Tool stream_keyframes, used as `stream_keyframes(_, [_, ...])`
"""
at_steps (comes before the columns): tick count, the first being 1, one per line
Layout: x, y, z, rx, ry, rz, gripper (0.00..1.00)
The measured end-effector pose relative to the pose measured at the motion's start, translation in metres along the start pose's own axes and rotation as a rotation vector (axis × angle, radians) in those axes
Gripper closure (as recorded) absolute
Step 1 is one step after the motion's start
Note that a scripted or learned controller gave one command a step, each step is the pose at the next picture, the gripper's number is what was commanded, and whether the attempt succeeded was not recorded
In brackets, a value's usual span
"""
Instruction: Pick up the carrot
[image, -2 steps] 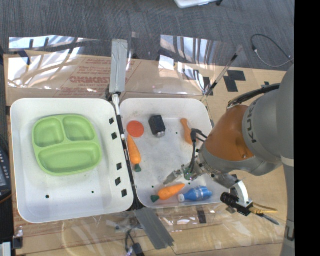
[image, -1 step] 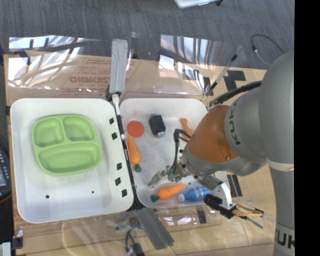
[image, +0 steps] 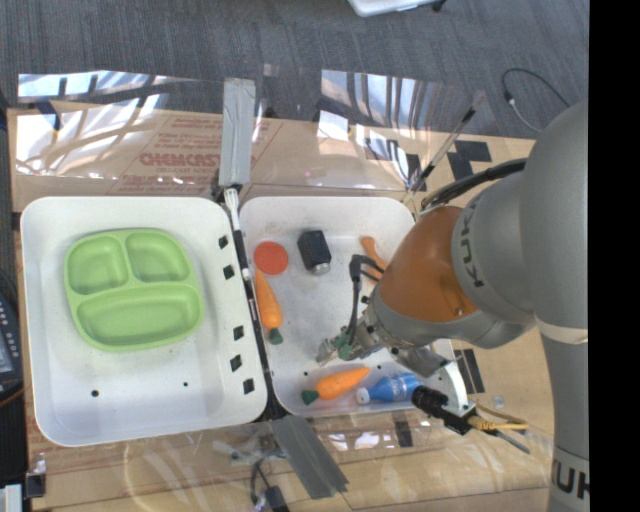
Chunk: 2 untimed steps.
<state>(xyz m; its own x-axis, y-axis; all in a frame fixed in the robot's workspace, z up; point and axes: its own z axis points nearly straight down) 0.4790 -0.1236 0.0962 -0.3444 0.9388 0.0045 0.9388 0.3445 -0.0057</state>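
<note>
jaws (image: 338, 349) hover just above the carrot (image: 342, 382).

A divided plate (image: 132, 290) lies in the left bin (image: 40, 330); carrots (image: 340, 382) lie in the right bin (image: 300, 215).

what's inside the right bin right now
In the right bin: two carrots, a red disc, a black block, a blue bottle and the gripper. An orange piece pokes out beside the arm, which covers the bin's right part.

You see grey arm (image: 545, 240) with black KUKA lettering, broad orange band (image: 425, 275) above wrist, black cables beside it.
</note>
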Motion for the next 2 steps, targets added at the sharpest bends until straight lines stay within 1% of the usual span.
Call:
stream_keyframes(1, [0.0, 0.0, 0.0, 0.0, 0.0, 0.0, 0.0])
stream_keyframes(2, [-0.033, -0.013, 0.006, -0.004, -0.001, -0.178, 0.0])
